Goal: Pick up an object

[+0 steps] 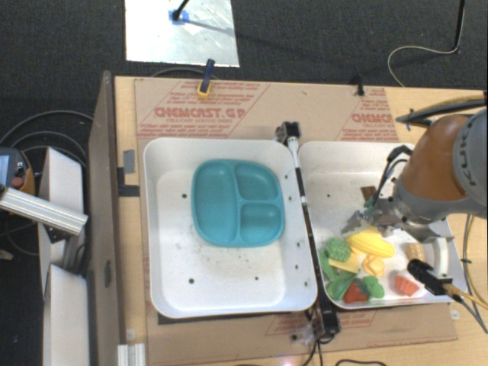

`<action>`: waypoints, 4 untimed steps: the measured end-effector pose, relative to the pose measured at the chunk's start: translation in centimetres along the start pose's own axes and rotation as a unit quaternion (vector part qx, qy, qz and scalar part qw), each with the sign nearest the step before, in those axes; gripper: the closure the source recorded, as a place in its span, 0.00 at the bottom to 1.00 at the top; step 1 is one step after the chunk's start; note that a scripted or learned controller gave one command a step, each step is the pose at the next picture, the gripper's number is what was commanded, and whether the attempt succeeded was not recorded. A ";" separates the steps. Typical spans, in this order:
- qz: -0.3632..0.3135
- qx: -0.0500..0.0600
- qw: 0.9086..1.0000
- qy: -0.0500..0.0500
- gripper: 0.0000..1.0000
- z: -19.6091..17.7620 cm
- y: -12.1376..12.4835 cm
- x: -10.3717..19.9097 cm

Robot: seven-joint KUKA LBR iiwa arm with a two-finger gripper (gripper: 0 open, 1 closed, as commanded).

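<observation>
Down at the near edge of your right bin point(335, 166) sits a pile of toy food: a red piece point(355, 293), a green piece point(336, 249), an orange-red piece point(406, 284) and a yellow piece point(371, 243). Your gripper point(375, 218) hangs right over the yellow piece, touching it or nearly so. You cannot tell how it is set, because the wrist hides it. Farther left, in the left bin point(164, 227), a teal plate point(237, 203) with three parts lies near the middle. A black strip point(301, 197) runs between the bins.
</observation>
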State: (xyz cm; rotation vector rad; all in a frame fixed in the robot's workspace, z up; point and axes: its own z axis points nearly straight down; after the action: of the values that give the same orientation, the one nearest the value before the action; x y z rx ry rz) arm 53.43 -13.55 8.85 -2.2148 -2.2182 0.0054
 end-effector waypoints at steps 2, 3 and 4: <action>0.000 -0.007 1.000 -0.002 0.00 0.2 8.1 -7.2; -0.002 -0.004 1.000 -0.001 0.00 -1.2 6.5 -3.2; 0.000 -0.006 1.000 -0.002 0.00 0.3 8.8 -6.6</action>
State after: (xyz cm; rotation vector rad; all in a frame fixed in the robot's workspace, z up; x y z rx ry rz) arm 62.23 -20.18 8.50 -2.2225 -2.2266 -0.0040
